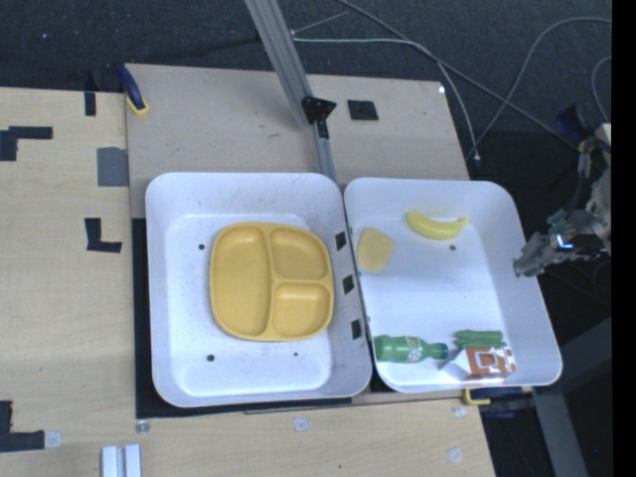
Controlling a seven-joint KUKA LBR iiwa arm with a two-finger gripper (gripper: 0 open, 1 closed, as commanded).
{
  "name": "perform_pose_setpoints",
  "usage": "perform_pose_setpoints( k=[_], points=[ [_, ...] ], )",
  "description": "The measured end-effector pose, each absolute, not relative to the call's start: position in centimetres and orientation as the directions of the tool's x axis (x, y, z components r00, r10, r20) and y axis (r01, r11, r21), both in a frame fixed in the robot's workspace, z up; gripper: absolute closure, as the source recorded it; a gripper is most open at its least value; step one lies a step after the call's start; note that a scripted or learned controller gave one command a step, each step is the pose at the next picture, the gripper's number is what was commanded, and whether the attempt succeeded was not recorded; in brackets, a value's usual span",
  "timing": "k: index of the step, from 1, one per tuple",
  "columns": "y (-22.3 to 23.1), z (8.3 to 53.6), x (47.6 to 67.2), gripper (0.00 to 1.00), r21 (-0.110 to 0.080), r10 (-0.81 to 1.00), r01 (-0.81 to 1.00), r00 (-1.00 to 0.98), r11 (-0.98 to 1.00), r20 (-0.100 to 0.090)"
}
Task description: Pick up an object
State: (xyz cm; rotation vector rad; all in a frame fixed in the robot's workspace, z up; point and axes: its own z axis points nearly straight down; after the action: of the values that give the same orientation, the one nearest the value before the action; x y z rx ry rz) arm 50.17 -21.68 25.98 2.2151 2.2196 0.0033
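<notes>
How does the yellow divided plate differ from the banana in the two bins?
The divided plate lies in the left bin; the banana lies in the right bin. The plate is far larger than the banana. The plate is a rounded square with three compartments; the banana is a thin curved piece. Both are yellow.

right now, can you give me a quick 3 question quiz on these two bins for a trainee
1. True or false: the yellow divided plate lies in the left bin.
2. Which item lies nearest the right bin's far rim? A) green bottle B) banana C) orange and white carton
3. Fill in: the pincer hovers at the right bin's ____ rim.

Key: 1 true; 2 B; 3 right.
</notes>
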Motion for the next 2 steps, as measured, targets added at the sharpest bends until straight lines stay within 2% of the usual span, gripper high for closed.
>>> perform_pose_setpoints(
  k=[1,2],
  points=[
    [-16.9,26.3,50.9,1.0,0.0,1.0,1.0,-0.006,0.006,0.001],
    [-12.2,24.7,51.3,1.0,-0.003,1.0,1.0,-0.005,0.005,0.001]
  ],
)
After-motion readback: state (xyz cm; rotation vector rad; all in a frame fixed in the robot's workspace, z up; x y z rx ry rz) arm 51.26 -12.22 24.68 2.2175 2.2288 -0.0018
